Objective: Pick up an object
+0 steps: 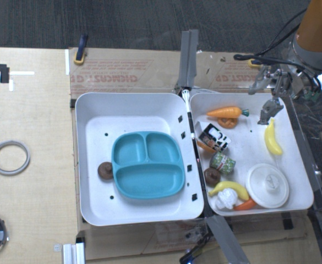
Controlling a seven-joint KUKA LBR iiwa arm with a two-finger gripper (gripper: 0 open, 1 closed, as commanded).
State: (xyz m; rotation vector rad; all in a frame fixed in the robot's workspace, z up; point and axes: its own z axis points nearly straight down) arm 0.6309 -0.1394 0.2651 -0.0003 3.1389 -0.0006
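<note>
White plastic walls are framing both bins. The left bin is carrying a teal divided plate in its middle and a small brown object by its left wall, leaving bare floor along the far edge.

The right bin is crowding its near-left corner: a green can, a brown lump, a banana and a white lump are sitting close together, with a white lidded bowl toward the near-right corner. A carrot is lying near the far edge, above a black-and-white item by the left wall.

The gripper is hanging over the far-right part, nothing between its fingers; whether they are spread I cannot tell. Just below it a second yellow banana is lying lengthwise, slightly curved, near the right wall with bare floor around it.
</note>
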